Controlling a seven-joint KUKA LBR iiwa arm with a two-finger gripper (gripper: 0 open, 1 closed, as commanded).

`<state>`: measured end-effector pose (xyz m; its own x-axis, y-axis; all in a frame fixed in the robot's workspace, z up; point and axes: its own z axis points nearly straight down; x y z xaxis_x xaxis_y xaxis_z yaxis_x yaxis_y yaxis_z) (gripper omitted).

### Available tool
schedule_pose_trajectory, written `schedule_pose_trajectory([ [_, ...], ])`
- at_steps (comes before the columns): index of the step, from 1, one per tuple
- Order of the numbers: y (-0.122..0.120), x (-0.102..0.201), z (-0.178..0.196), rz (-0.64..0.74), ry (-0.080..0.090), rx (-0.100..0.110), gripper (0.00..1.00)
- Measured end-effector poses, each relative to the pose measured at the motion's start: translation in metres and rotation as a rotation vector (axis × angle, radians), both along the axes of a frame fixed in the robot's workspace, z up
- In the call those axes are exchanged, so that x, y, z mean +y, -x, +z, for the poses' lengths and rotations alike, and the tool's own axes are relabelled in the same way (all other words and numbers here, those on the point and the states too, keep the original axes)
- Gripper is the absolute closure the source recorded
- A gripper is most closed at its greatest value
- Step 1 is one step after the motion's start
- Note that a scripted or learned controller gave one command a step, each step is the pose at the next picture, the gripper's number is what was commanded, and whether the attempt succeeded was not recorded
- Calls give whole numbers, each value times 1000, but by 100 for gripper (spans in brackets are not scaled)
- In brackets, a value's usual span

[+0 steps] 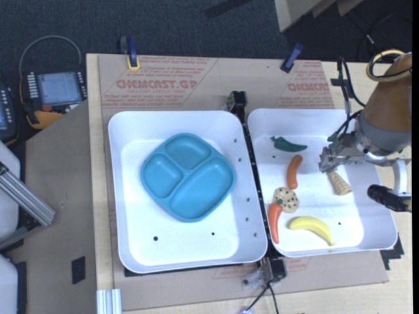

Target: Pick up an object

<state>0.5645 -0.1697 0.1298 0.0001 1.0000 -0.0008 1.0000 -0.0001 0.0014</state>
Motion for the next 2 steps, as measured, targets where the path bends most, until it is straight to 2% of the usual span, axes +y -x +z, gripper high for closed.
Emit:
schedule_pose_trajectory([
  [2,0,-3,118,1,2,-7,100],
])
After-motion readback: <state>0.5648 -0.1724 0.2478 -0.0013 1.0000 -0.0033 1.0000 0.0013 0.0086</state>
